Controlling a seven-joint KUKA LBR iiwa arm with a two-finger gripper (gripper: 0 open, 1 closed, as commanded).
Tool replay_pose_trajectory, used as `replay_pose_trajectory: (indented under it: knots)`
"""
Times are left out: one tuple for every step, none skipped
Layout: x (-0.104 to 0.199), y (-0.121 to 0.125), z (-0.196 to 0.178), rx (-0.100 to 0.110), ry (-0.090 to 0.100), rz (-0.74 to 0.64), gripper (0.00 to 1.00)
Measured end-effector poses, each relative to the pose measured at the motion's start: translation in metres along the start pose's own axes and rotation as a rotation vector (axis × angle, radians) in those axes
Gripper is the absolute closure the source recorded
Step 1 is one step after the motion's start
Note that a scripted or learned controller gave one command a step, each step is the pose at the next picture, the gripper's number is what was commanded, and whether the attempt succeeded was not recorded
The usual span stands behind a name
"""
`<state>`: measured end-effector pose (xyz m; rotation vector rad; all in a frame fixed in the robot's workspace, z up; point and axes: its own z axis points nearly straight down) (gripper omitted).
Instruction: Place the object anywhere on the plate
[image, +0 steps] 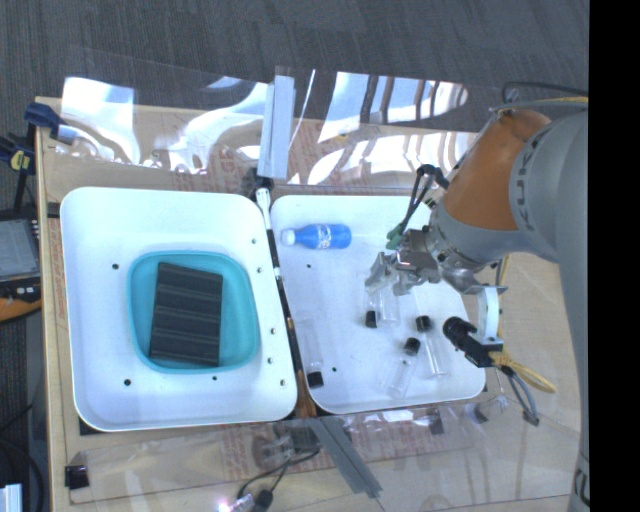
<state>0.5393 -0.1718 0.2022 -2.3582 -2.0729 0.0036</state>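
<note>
The arm reaches in from the right, its end effector (392, 275) low over the right bin (340, 385); finger state cannot be told. The bottle (317, 236) lies flat in that bin's far-left area, long axis left-right, blue end right. The blue plate (238, 280) occupies the left bin (90, 230), carrying a dark ribbed block (187, 313).

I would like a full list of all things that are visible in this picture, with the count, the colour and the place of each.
bins: two, white, side by side on the bench.
plate: one, blue, inside the left bin.
block: one, dark grey, ridged, lying on the plate.
bottle: one, blue, white cap, lying near the right bin's top edge.
tubes: several, clear with black caps, scattered in the right bin; exact count unclear.
arm: one, grey and orange, entering from the right.
gripper: one, over the right bin.
</note>
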Motion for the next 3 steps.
replay_pose_trajectory:
  knots:
    - [0.087, -0.001, 0.011, 0.002, 0.0, -0.064, 1.0]
    - [0.166, -0.017, 0.012, 0.004, 0.001, -0.214, 1.0]
    - [0.166, -0.017, 0.012, 0.004, 0.001, -0.213, 0.0]
